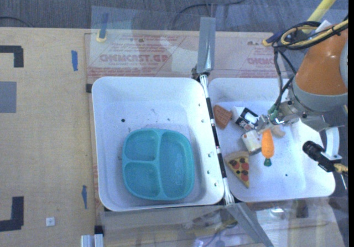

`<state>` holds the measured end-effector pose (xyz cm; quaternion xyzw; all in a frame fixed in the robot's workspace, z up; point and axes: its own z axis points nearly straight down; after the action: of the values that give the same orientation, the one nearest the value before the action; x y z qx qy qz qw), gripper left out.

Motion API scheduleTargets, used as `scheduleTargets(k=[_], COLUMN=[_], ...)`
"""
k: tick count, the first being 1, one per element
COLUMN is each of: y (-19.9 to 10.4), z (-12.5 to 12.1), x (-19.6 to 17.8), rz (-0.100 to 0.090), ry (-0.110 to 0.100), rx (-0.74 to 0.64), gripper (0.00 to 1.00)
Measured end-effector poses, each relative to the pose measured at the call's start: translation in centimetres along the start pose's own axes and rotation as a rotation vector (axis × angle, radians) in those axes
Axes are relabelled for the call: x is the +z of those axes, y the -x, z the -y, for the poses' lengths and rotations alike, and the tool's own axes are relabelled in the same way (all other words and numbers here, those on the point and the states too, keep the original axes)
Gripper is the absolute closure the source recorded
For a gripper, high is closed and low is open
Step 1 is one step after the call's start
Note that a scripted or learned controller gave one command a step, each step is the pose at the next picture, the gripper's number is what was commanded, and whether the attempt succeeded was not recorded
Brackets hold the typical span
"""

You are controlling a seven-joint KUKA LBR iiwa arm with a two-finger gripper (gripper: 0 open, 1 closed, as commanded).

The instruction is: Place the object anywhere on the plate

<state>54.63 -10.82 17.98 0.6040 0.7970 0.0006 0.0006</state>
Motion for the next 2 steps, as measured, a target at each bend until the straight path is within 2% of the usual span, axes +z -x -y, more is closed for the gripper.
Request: scheduleTargets(k=[1, 2], y=[-4.7, -14.3], z=[-4.3, -3.9], x=[-0.5, -1.2], rz=[0.002, -0.001], ry=[0.001, -0.001], rx=[-0.201, -0.587], gripper=[1.00, 1.00])
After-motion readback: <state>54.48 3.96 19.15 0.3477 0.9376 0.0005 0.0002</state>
